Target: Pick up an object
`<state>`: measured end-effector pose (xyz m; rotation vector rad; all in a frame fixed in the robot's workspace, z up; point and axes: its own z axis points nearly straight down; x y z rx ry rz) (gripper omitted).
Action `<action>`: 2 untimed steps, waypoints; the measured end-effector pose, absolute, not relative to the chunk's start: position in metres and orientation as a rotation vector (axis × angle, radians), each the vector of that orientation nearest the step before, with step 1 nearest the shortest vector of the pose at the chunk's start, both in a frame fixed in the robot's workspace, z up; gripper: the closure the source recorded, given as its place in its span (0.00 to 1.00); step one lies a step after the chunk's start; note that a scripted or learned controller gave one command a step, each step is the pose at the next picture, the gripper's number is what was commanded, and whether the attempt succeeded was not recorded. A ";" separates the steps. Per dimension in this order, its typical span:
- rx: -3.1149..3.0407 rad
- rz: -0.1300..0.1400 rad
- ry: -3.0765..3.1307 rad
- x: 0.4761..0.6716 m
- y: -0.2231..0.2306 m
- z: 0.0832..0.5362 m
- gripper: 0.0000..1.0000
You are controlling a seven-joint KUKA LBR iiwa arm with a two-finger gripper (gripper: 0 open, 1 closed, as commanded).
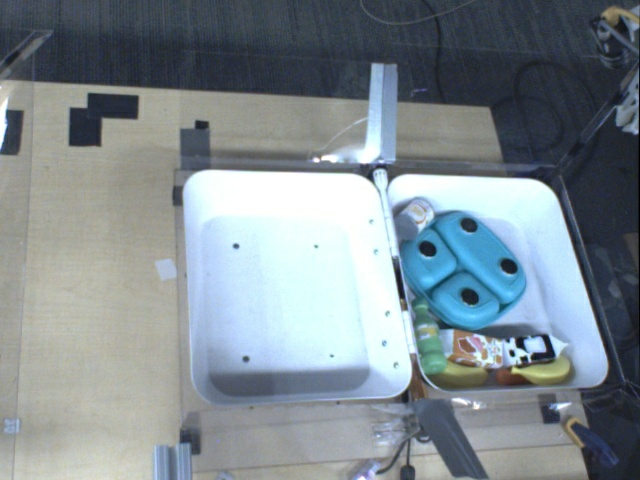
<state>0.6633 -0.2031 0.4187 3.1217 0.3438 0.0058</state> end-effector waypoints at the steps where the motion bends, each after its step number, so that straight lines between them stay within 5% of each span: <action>1: 3.123 0.004 0.333 0.661 -0.203 0.416 1.00; 2: 3.123 0.005 0.334 0.662 -0.203 0.421 1.00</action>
